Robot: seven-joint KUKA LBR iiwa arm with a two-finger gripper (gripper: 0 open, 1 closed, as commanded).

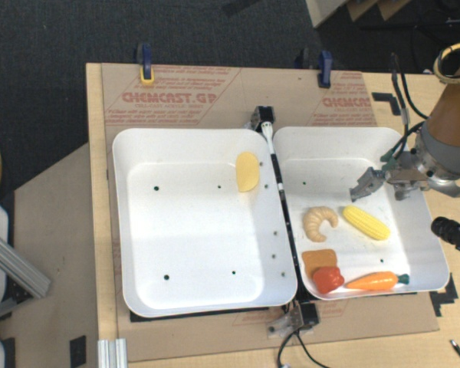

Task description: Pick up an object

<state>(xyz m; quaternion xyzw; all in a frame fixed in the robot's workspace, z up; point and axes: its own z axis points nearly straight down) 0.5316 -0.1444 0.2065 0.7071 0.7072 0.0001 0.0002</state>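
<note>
Arm's in from three o'clock, orange band cut off by the frame edge, and the gripper hangs over the right bin, up toward its one o'clock corner. One grey finger juts out toward nine o'clock; the other is hard to pick out against the wrist hardware, so how wide the claw stands, can't tell. Nothing shows between the fingers.

Below it, just at six o'clock of that finger, lies the corn cob, yellow, tilted, apart from the claw. Beside it at nine o'clock, the croissant, curled and pale. Further down toward six o'clock, a brown bread slice partly covered by the red tomato sitting on its lower edge. The carrot lies flat along the bin's front wall, its tip touching the tomato, green stub at the far end.

Over in the left bin, one thing: a yellow oval piece, close to the two o'clock corner, near the dividing rims; too smooth and small to name.

A black cable loops behind the wrist, partly hidden.
</note>
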